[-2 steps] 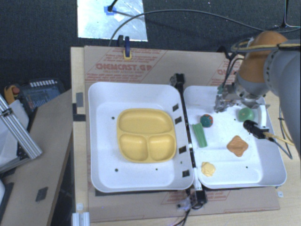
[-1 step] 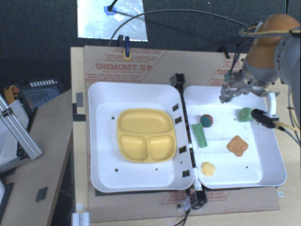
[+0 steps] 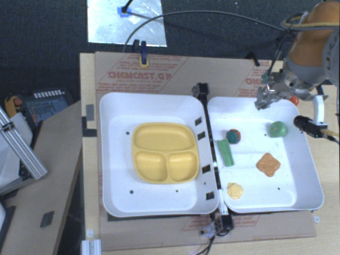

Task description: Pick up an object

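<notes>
Two shallow white bins sit side by side on the bench. Nearest the camera in the right bin [image 3: 303, 195], a small pale yellow lump [image 3: 235, 190] lies close to the front left corner. Farther in, an orange, roughly diamond-shaped piece [image 3: 268, 164] rests near the bin's middle. Left of it, a green stick [image 3: 226, 153] lies along the left wall, one end close to a small ball [image 3: 233, 136] coloured teal and red. A green rounded object [image 3: 277, 128] sits toward the right side, apart from the others.

The left bin [image 3: 114, 142] holds a yellow tray [image 3: 162, 152] with three compartments, one long across the far side and two smaller at the near side; nothing lies in them.

At the far right corner of the right bin, the gripper [image 3: 264, 99] hangs low over the rim, the grey and orange arm [image 3: 313, 36] rising behind it. Nothing shows between the fingers; whether the jaws are spread or closed, I cannot tell. All loose objects rest on the bin floor.
</notes>
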`<action>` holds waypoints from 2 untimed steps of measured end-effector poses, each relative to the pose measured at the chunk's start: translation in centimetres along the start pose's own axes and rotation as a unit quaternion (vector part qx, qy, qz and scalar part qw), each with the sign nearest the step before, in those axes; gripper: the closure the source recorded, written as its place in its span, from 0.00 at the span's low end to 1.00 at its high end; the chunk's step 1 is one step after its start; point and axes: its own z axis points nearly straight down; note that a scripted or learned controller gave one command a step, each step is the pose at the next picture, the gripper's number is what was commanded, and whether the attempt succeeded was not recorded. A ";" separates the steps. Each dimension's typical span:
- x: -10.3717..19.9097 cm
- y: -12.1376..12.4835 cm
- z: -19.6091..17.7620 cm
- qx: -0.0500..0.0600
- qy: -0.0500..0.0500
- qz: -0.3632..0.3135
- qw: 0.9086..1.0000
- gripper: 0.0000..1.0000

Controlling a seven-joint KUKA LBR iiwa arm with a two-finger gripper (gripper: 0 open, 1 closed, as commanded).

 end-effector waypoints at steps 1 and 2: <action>-0.9 -0.3 -5.3 0.000 0.000 0.001 1.000 1.00; 3.6 -0.2 -5.0 0.003 0.001 -0.002 1.000 1.00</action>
